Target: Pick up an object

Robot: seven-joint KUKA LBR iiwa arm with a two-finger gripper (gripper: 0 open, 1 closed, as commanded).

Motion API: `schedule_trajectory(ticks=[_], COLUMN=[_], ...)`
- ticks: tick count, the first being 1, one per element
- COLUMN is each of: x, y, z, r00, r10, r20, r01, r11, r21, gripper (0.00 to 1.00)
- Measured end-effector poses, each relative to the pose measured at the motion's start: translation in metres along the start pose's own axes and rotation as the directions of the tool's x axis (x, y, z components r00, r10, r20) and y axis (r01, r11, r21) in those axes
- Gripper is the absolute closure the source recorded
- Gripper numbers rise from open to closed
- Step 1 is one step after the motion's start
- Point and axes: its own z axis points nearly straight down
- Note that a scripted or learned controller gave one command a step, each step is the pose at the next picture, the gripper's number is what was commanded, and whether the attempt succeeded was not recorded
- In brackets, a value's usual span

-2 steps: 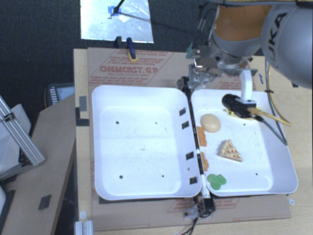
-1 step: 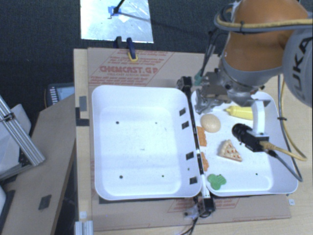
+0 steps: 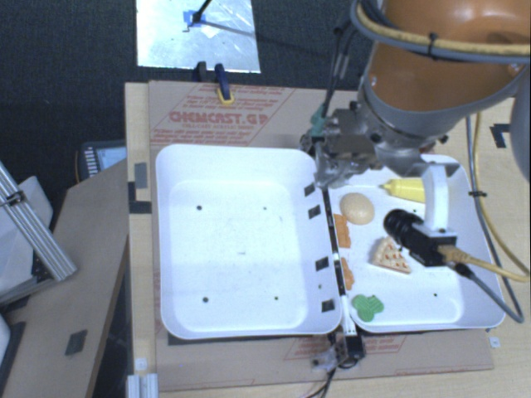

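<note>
Over the right bin [image 3: 465,309] the arm [image 3: 440,48] hangs low, gripper [image 3: 332,168] near the divider by the back rim; cannot tell how the jaws stand. Egg [image 3: 358,206], yellow piece [image 3: 405,190], pizza slice [image 3: 390,257], orange bits [image 3: 342,232] and green toy [image 3: 367,306] lie loose here, likely pick targets; left bin [image 3: 241,239] bare.

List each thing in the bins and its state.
Egg: lying loose in right bin.
Pizza slice: flat on bin floor.
Broccoli: resting near front edge.
Yellow piece: lying near back, partly behind arm.
Left bin: level on bench.
</note>
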Motion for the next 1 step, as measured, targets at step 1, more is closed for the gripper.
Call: schedule_trajectory(ticks=[1], x=[0.0349], y=[0.0027], z=[-0.0953], r00=[1.000], r10=[0.005], r20=[0.000], r01=[-0.005], r11=[1.000], r21=[-0.003], gripper=[1.00])
